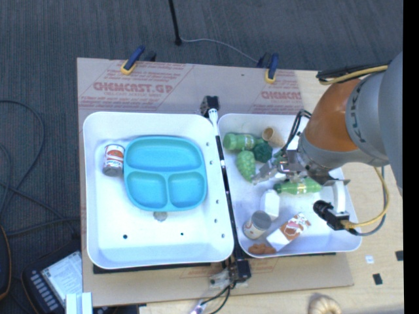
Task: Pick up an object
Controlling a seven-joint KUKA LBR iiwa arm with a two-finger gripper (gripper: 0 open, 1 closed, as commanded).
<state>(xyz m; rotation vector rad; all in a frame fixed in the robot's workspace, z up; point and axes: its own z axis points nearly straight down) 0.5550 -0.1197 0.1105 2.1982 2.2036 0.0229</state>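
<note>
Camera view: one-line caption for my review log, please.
The gripper reaches into the cluttered right bin beside a green bottle; the left bin holds a blue tray.

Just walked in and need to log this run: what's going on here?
The grey arm reaches into the right bin, its hand low among the clutter, close to a green bottle and green toys. Nothing is visibly held. The left bin has a blue divided tray and a small can.

blue clamp (pixel 133 59) | blue-yellow clamp (pixel 272 68) | black cable (pixel 175 18) | grey carpet (pixel 52 18)
</note>
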